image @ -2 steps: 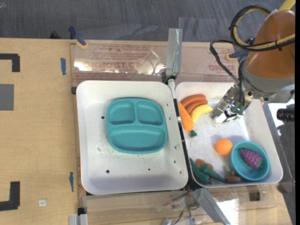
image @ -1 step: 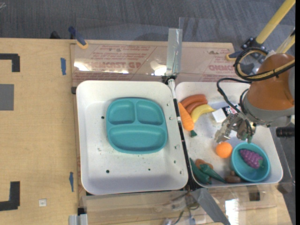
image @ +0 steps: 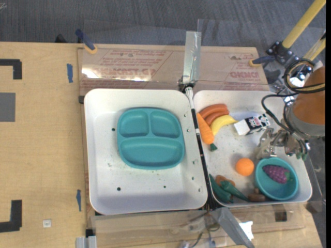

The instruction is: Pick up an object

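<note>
Pincer (image: 274, 142) hangs low over the right bin (image: 305, 190), metal fingers pointing down toward the bin's middle-right, and from where I stand I cannot tell how wide they are set; nothing shows between them. Nearest to it is the orange ball (image: 245, 166), lying on the white floor at about seven o'clock from the fingertips, near but apart, so I take that as the likely pick. It looks like a light, hard toy fruit, smooth and round, so it would probably roll or squirt out if pinched off-centre; I'd close across its widest part, straight from above. Just at four o'clock from the ball, nearly touching it, sits a teal bowl (image: 279, 180) with a purple grape cluster (image: 278, 174) in it, and its rim may crowd one finger. At seven o'clock from the ball, against the bin's near wall, lies a dark green toy (image: 230, 190) with a small brownish piece beside it. Further off, at eleven o'clock, a carrot (image: 206, 129), a banana (image: 222, 123) and an orange sausage-like piece (image: 214, 111) huddle by the divider, and a small white and black box (image: 251, 124) lies at twelve o'clock. The left bin (image: 98, 154) carries a teal divided plate (image: 151, 138), well apart from all this.
</note>
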Robot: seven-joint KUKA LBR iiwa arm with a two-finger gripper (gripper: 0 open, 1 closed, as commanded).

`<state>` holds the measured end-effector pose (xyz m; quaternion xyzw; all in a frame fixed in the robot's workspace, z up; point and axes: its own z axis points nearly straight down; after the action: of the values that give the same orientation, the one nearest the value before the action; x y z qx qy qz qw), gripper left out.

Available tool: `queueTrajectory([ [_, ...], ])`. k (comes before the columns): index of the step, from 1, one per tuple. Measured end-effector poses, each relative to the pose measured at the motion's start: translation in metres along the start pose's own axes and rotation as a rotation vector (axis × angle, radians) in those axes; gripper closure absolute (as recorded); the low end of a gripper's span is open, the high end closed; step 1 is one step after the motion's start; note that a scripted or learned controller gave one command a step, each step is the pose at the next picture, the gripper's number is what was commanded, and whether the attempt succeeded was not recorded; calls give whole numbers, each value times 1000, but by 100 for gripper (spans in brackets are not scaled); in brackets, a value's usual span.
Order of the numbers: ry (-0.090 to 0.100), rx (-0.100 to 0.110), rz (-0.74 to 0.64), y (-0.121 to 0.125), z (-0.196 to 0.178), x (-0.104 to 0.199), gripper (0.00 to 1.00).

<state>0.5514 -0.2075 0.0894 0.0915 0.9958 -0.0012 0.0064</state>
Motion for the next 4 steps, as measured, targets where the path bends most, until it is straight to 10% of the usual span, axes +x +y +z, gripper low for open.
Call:
queueTrajectory([
  [2, 0, -2, -442, -4, 2, -57, 100],
  [3, -13, -1, -440, -3, -12, -61, 100],
  [4, 16, -9, -734, 4, 3, -116, 100],
])
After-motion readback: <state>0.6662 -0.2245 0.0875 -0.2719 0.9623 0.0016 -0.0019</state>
